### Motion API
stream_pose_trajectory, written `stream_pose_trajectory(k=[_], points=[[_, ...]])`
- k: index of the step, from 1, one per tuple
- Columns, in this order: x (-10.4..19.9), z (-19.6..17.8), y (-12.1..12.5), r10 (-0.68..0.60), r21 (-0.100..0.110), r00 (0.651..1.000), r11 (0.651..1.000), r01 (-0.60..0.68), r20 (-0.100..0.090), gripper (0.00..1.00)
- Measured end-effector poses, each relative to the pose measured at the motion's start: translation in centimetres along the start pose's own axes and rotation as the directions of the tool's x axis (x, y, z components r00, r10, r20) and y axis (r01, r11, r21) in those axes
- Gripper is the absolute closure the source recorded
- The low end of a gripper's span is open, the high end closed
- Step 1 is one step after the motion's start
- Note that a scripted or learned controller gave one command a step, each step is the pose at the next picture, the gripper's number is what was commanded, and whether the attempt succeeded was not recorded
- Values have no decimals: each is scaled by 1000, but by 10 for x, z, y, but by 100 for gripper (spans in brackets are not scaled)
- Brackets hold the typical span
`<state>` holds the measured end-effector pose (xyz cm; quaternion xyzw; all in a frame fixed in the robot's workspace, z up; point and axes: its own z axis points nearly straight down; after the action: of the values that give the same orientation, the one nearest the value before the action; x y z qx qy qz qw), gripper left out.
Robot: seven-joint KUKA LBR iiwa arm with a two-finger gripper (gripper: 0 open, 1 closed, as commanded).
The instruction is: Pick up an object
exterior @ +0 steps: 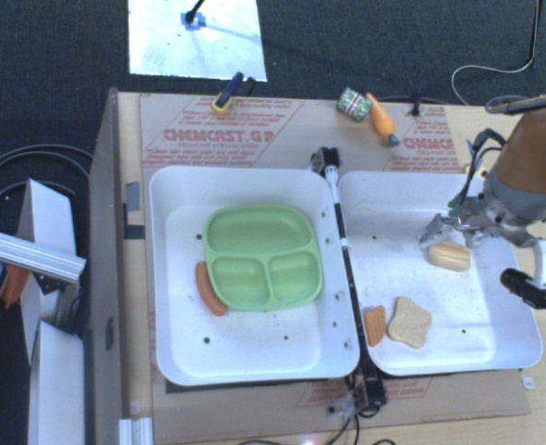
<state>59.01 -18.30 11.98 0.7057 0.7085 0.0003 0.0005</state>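
My gripper [452, 233] hangs over the right bin [495, 341], in its upper right part, with its metal fingers [430, 232] spread open and nothing between them. A pale tan bun [449, 256] lies just in front of the fingertips, close to or touching them. Nearer the front of this bin are a slice of toast [409, 323] and a small orange piece [374, 324] by the divider. The left bin [175, 341] holds a green divided plate [263, 256] with an orange sausage [209, 288] beside its left edge.
A small green can [354, 103] and a toy carrot [382, 119] lie on the cardboard behind the bins. A yellow clamp [224, 98] sits at the back left. A black fitting [527, 287] juts over the right bin's right rim. Cables run along the divider.
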Motion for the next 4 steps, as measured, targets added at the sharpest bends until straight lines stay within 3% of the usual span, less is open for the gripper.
stream_pose_trajectory(k=[1,2,3,4], points=[[-17,34,-23,3,-4,1000,1000,-3,4,0],[-23,-12,71,-2,-6,1000,1000,2,2,0],[-2,36,30,1,1,1000,1000,-1,0,0],[-3,24,32,-1,-4,1000,1000,1,2,100]])
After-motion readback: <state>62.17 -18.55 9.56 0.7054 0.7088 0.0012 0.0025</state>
